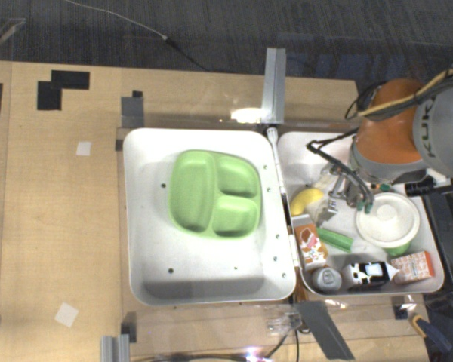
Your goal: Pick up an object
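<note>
Orange-banded, my arm (396, 130) leans down over the right bin (435, 281), and my pincer (346, 193) hangs just beside the yellow lemon (306, 200); how far it gapes I cannot tell. Around the lemon lie a white bowl (387, 219), a green stick (335, 239) and a small carton (309, 245). A green divided tray (214, 193) fills the left bin (143, 202).

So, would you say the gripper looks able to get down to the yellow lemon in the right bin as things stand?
Probably yes: the gripper hangs just right of the lemon, whose top is uncovered. The bin wall and a small carton crowd it, so finger room looks tight.
</note>
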You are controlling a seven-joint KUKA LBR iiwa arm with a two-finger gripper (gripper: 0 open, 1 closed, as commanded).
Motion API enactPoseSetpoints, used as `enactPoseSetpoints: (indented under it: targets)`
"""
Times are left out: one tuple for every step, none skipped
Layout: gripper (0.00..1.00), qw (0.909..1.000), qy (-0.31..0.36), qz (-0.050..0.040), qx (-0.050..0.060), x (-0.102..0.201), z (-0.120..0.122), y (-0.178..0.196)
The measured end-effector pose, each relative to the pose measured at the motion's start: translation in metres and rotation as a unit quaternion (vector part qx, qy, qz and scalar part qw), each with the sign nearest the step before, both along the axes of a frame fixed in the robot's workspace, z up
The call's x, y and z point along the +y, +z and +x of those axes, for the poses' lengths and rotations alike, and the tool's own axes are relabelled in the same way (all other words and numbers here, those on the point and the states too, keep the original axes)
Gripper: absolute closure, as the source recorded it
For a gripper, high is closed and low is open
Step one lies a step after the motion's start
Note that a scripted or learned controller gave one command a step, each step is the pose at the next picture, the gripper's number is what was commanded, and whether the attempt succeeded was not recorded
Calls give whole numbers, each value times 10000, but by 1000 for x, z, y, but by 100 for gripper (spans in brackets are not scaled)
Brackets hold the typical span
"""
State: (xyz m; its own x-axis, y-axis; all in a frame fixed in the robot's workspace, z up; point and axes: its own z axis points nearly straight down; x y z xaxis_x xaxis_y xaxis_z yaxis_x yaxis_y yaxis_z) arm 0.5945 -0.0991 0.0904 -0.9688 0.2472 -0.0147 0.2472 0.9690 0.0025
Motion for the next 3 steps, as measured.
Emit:
enactPoseSetpoints:
  targets:
    - [0, 9982, 605, -14, 13, -30, -11, 52]
    - [0, 9996, 287, -7, 11, -55, -61, 5]
    - [0, 9997, 237, -19, -28, 7, -14, 1]
